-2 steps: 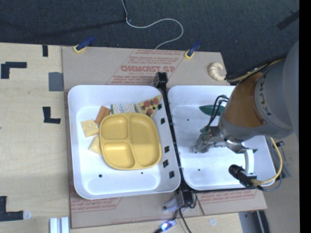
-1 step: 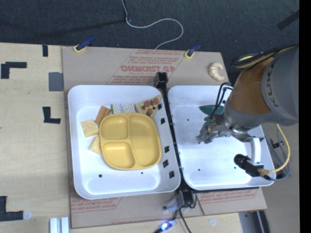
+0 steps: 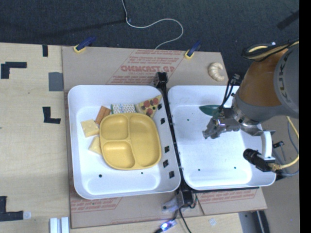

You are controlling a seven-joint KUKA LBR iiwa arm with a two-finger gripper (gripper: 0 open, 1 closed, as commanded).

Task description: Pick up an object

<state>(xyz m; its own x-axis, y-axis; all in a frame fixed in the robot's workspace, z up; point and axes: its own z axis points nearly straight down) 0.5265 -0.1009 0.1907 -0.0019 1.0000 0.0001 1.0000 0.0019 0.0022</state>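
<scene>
My pincer (image 3: pixel 212 131) hangs low inside the right bin (image 3: pixel 194 171); whether it is spread or pressed together, I cannot tell. A small green object (image 3: pixel 210 109) lies in that bin, just beyond my pincer, toward the bin's far wall.

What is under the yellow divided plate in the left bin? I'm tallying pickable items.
Poking out from under the yellow plate: pale crackers at its left edge, a brown piece and patterned cards along its top. Anything wholly beneath stays hidden.
</scene>
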